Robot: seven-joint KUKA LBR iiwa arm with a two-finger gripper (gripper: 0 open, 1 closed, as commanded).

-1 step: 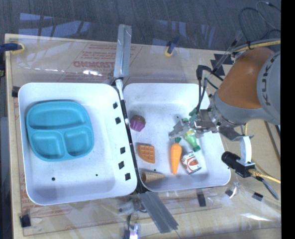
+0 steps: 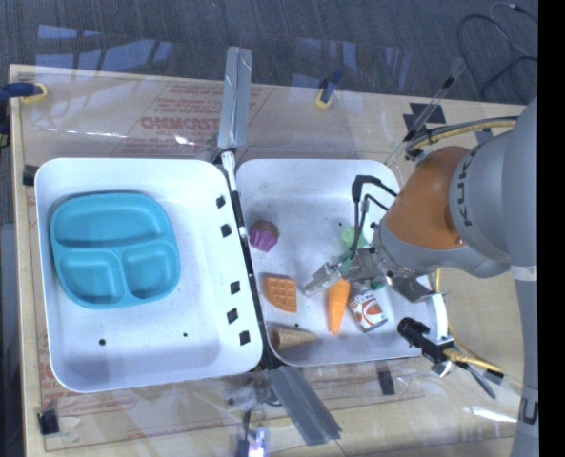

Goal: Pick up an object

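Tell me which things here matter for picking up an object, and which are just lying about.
For the job:
gripper
carrot
purple toy
waffle
cone
small carton

Lying about:
blue divided tray
blue clamp

A divided tray point(image 2: 113, 248) lies in the left bin point(image 2: 53, 350); carrot point(image 2: 336, 305) in right bin point(image 2: 292, 184).

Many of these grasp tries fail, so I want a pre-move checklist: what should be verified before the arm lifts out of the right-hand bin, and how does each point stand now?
1. Gripper low over the right bin: ok.
2. Carrot within reach, lying just beside the gripper: ok.
3. An object seen between the fingers: cannot tell.
4. Neighbours clear of the grasp: not ok, the small can touches the carrot.
5. Waffle, purple toy and cone lie apart from the gripper: ok.
6. Blue tray sits in the left bin, out of the way: ok.
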